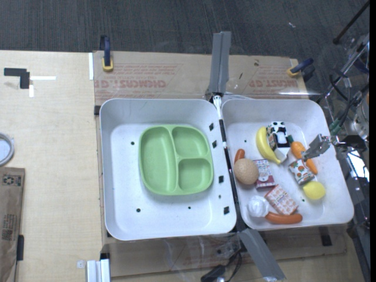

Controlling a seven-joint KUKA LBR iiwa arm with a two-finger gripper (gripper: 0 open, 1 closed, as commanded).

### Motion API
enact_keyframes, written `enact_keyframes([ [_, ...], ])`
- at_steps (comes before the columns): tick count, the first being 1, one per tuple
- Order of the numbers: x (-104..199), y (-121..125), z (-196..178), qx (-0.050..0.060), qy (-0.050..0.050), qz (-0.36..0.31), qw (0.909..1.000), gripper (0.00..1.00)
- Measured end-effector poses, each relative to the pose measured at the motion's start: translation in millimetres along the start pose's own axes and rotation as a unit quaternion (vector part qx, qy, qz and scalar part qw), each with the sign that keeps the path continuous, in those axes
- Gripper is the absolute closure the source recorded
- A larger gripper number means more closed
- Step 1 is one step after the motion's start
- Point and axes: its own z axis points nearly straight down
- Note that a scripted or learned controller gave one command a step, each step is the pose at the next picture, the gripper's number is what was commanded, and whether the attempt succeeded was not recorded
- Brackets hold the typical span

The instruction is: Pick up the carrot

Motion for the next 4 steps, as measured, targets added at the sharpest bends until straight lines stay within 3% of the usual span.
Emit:
enact_keyframes([
  [1, -18, 63, 83, -0.001, 0.000, -0.066, 0.9978, 0.00],
  [2, -29, 62, 147, -0.001, 0.000, -0.075, 0.9972, 0.00],
  [3, -45, 95, 157, 0.000, 0.006, -0.123, 0.9924, 0.00],
  [4, -47, 94, 151, 0.004, 0.006, -0.123, 0.9924, 1.00],
])
